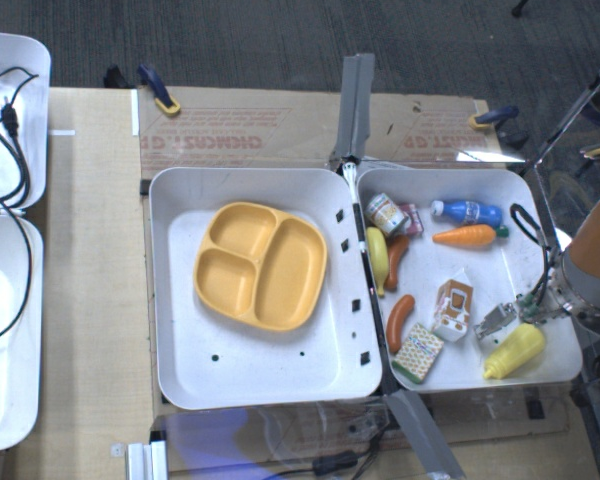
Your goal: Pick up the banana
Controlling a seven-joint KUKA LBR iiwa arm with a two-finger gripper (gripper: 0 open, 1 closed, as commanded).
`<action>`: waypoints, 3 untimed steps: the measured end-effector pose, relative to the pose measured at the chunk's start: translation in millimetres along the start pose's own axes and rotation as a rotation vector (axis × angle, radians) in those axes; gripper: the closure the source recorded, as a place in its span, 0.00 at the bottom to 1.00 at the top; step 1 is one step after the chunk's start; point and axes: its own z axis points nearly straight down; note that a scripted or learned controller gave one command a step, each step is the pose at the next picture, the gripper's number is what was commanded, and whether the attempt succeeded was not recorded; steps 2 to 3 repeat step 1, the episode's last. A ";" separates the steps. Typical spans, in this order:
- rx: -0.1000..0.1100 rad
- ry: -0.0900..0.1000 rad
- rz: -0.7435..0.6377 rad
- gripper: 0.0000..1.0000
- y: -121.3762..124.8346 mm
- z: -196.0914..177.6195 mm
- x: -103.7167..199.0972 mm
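Low over the right bin (480, 273) hangs my tool (499, 320), close to that bin's outer wall and toward its front edge, with my arm (592, 258) coming in behind it from the view's right. At this slant I cannot tell whether the tool is spread or pressed together, and I cannot see anything pinched in it.

Just in front of the tool, nearly touching it, lies a yellow squeeze bottle (515, 351). Just beside the tool, on the side toward the divider, stands a small carton (453, 308). A checked packet (418, 353) lies beyond the carton, toward the front, and a red sausage (399, 322) lies a little past it.

The banana (378, 256) is well apart from the tool, across the bin, lying lengthwise against the divider wall and somewhat farther back than the tool. A brown sausage (396, 256) lies along the banana's tool-facing side, touching it or nearly so. A can (385, 211) sits just behind the banana's far end.

Behind the tool, toward the back wall, lie a carrot (467, 235) and, just beyond it, a blue bottle (467, 211).

Past the divider, farthest from the tool, the left bin (180, 353) holds a yellow divided plate (262, 265). Both bins rest on the bench (90, 218).
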 end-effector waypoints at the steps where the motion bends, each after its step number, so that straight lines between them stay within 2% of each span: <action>1: 0.000 0.000 -0.011 0.00 -0.2 -0.1 -0.3; 3: 0.000 0.000 -0.011 0.00 -0.2 -0.1 -0.3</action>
